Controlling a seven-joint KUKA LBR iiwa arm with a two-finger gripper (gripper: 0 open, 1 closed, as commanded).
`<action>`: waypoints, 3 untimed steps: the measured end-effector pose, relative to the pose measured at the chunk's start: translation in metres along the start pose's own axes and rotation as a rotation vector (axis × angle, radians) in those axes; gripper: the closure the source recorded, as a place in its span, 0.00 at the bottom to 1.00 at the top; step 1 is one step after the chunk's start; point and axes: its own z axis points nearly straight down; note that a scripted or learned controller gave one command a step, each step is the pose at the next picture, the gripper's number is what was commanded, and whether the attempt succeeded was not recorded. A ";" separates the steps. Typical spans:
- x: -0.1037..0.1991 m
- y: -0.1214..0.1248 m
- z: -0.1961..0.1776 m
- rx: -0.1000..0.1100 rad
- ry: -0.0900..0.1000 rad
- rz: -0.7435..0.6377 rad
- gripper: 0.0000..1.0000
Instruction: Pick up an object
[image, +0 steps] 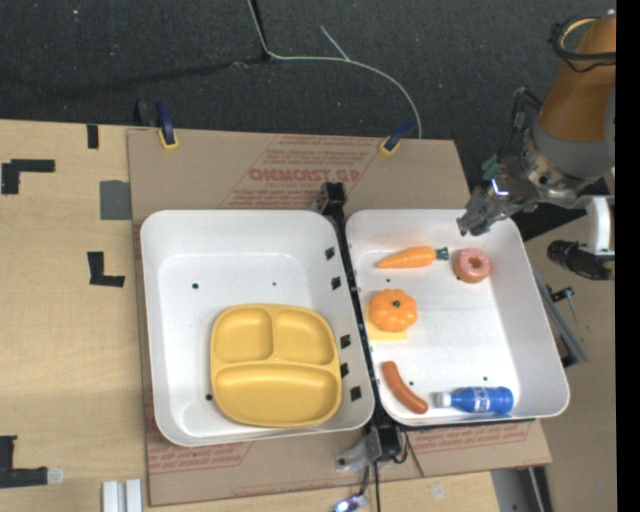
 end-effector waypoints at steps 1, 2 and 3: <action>0.001 0.001 -0.033 0.004 0.001 0.001 1.00; 0.049 0.000 -0.031 0.006 0.002 -0.002 1.00; 0.099 -0.010 -0.010 0.009 0.001 -0.002 1.00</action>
